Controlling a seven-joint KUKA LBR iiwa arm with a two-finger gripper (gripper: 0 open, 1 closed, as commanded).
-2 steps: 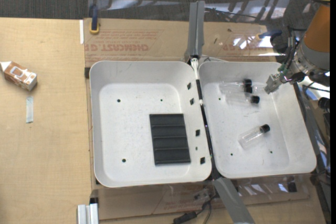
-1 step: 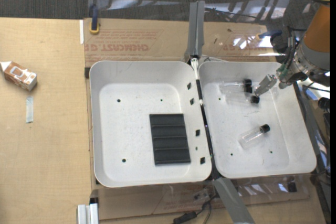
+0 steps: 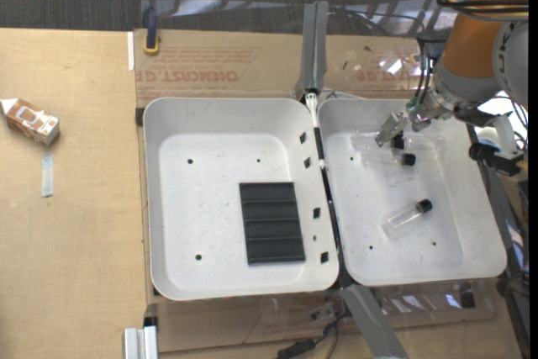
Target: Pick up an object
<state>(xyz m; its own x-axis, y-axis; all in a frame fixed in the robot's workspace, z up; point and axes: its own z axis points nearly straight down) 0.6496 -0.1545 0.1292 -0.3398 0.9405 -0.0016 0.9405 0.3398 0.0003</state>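
I judge the pick not yet made: my gripper (image 3: 395, 133) hangs low over the right bin (image 3: 471, 265) near its far wall, its grip state I cannot tell, while the clear vial (image 3: 407, 215) lies apart mid-bin with open floor all round it.

**Arm reaching in from the upper right**

The grey arm (image 3: 496, 55) enters at the upper right of the frame, its orange band bulging near the top edge — black cables loop over it. From there the wrist slants down and to the left. The gripper (image 3: 395, 133) sits right of centre in the upper half, pointing down-left — its finger state is too small to make out.
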